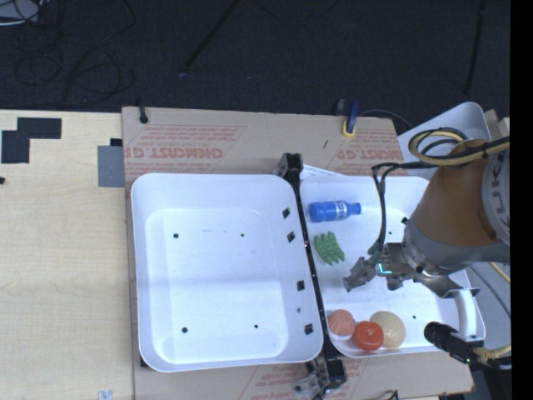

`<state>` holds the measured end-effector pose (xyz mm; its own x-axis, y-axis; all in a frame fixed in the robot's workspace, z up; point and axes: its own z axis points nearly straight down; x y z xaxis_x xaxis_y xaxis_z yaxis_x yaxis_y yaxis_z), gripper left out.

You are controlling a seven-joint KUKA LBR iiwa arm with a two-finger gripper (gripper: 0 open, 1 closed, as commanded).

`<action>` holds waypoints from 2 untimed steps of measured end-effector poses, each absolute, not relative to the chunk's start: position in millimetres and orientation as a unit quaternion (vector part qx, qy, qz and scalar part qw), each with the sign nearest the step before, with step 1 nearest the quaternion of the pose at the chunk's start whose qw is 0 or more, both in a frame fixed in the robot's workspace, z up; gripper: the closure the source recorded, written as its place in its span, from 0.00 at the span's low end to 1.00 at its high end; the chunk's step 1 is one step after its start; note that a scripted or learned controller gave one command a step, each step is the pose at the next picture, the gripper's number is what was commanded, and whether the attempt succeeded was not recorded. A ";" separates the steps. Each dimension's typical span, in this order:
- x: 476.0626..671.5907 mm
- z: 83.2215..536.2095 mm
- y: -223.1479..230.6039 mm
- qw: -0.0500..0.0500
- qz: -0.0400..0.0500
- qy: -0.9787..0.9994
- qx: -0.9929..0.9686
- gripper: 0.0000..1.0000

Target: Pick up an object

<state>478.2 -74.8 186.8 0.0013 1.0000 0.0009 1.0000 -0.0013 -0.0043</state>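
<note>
Nothing's been grabbed yet, as far as can be judged. The candidates are all sat in the right bin (391, 192): a blue bottle (334, 211) lying on its side near the divider, a green ridged toy (329, 247) just below it, and 3 roundish pieces crowded into the near corner, a pinkish one (341, 322), a red one (368, 335) and a pale cream one (389, 328), all touching or nearly so. The gripper (363, 275) is hung low over the bare middle of that bin, between the green toy and the corner cluster, with its dark fingers seen spread a little and nothing between them, so it's counted as open and empty. The green toy is probably the easiest pick, since it's closest and stands apart, whereas the corner trio is hemmed in by the bin wall. The left bin (150, 198) is left alone beside it.
</note>
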 end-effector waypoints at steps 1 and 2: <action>528.1 140.7 -90.0 0.001 0.001 -0.708 -0.706 0.00; 568.3 106.1 -86.2 0.001 0.001 -0.708 -0.707 0.00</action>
